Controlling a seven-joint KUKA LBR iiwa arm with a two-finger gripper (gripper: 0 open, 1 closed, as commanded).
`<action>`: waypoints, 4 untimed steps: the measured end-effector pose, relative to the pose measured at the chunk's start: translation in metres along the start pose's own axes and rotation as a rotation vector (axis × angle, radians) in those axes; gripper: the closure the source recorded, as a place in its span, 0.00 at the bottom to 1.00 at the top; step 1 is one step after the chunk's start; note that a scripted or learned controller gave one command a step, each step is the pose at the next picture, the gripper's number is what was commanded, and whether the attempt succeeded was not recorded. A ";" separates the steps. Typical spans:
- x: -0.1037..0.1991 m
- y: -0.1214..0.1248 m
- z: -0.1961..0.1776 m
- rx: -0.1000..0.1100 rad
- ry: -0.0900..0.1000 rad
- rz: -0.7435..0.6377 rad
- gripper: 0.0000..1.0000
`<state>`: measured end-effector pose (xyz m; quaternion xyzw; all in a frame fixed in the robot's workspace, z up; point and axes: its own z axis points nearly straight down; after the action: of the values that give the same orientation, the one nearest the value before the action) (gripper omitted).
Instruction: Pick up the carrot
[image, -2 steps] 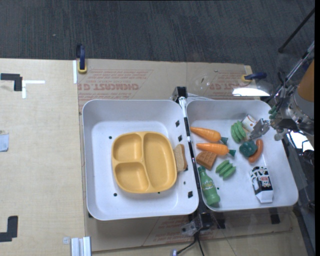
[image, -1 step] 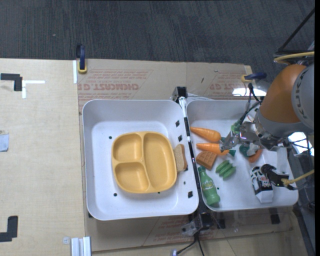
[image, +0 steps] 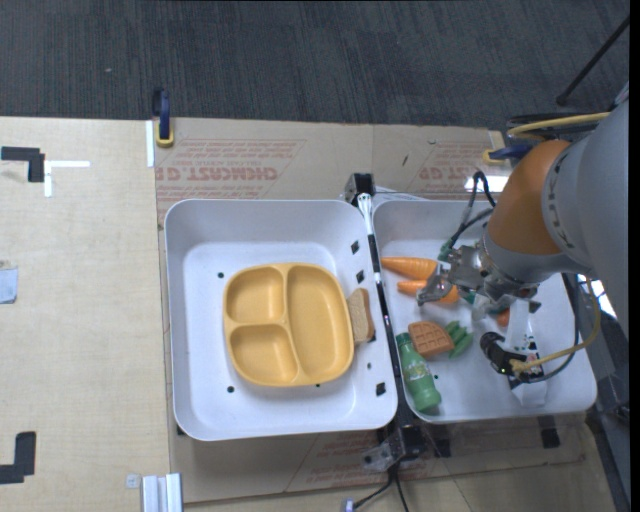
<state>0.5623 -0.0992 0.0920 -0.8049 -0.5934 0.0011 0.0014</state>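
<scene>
Gripper (image: 447, 286): seen low in the right bin, under the grey arm and its orange band; the metal fingers are set down among the orange items. Whether anything is clasped between them cannot be told.
Carrot (image: 409, 266): lying in the right bin (image: 560, 395), near its left wall, just left of the gripper. Long axis runs roughly left to right across the view, slightly tilted; the narrow tip is pointed left toward the bin divider, the thick end toward the gripper.
Second orange piece (image: 412, 287): a smaller one lies just below the carrot, touching or nearly touching the fingers; its far end is hidden by the gripper.
Carrot count: one clear, plus the one smaller orange piece.
Waffle-like piece (image: 431, 339): one, tan and gridded, below the gripper.
Green leafy item (image: 460, 338): one, just right of the waffle piece, touching it.
Green bottle (image: 417, 374): one, lying along the left wall of the right bin, cap end up-view.
Left bin (image: 190, 330): one yellow divided plate (image: 288, 325) with three compartments is held inside.
Bread slice (image: 361, 315): one, resting against the plate's right rim.
Bins: two, side by side.
</scene>
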 end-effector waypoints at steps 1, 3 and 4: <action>-0.001 0.001 -0.009 0.001 0.000 0.000 1.00; -0.015 0.056 0.000 0.001 0.001 0.323 0.00; -0.017 0.052 -0.006 0.020 -0.009 0.313 1.00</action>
<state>0.6069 -0.1309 0.0978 -0.8875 -0.4607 0.0109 0.0067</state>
